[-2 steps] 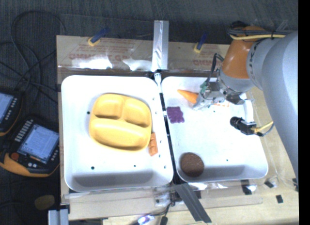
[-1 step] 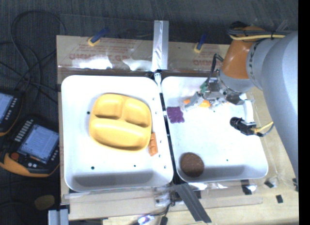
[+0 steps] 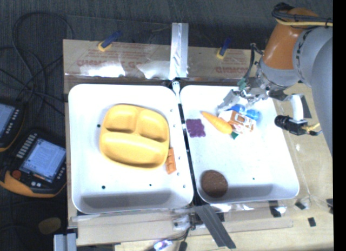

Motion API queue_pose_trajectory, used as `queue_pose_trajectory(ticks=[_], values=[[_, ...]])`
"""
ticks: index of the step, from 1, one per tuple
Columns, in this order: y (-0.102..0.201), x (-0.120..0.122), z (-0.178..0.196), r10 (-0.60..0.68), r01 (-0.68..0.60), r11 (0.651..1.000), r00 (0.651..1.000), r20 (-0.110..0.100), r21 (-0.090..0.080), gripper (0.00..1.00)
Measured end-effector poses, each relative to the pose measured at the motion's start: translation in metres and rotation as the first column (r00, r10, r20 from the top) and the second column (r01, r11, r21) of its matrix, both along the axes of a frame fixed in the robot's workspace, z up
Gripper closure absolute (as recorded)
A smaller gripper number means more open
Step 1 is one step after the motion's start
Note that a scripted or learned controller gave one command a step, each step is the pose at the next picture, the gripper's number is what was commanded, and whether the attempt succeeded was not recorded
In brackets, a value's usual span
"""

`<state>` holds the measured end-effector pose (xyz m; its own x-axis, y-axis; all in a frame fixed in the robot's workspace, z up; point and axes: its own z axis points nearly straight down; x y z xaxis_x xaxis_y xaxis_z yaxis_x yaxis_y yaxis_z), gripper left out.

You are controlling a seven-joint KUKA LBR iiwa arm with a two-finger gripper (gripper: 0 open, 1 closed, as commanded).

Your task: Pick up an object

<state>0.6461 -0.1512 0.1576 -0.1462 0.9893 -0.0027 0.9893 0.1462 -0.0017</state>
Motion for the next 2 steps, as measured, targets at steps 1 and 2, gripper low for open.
queue_pose_trajectory(ticks=[1, 2], values=[[0.060, 0.022, 0.026, -0.152, 0.152, 0.988, 0.988, 0.000, 0.001, 0.00], [0.019, 0.024, -0.070, -0.038, 0.038, 0.999, 0.999, 0.008, -0.003, 0.00]])
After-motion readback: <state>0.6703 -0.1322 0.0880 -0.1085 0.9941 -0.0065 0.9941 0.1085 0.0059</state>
